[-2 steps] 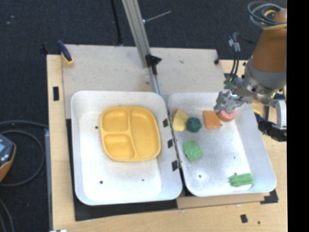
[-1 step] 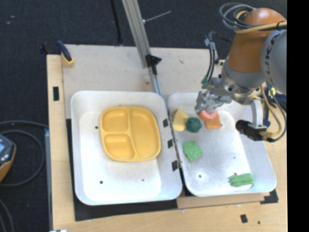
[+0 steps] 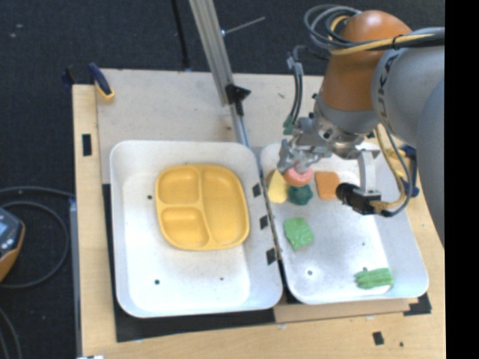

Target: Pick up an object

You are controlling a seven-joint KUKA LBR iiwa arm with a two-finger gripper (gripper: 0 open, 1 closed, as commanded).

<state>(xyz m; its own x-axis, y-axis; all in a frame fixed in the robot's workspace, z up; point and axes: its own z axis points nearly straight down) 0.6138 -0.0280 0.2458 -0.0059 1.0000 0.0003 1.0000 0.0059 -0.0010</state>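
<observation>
My gripper (image 3: pixel 296 164) hangs over the upper left part of the right bin (image 3: pixel 389 234), directly above a small pink and red piece (image 3: pixel 299 176). A dark green piece (image 3: pixel 301 195) lies just below that, a yellow piece (image 3: pixel 277 188) to its left and an orange block (image 3: pixel 327 185) to its right. A light green chunk (image 3: pixel 299 232) sits lower in the same bin, and a flat green piece (image 3: pixel 373 277) lies near the bin's lower right corner. The gripper's tip merges with the pink piece, so any hold on it is unclear.
The left bin (image 3: pixel 135 275) bears a yellow three-compartment tray (image 3: pixel 202 205). A slanted metal rail (image 3: pixel 213 47) runs down to the gap between the bins. The grey arm (image 3: pixel 408 81) covers the right bin's upper right.
</observation>
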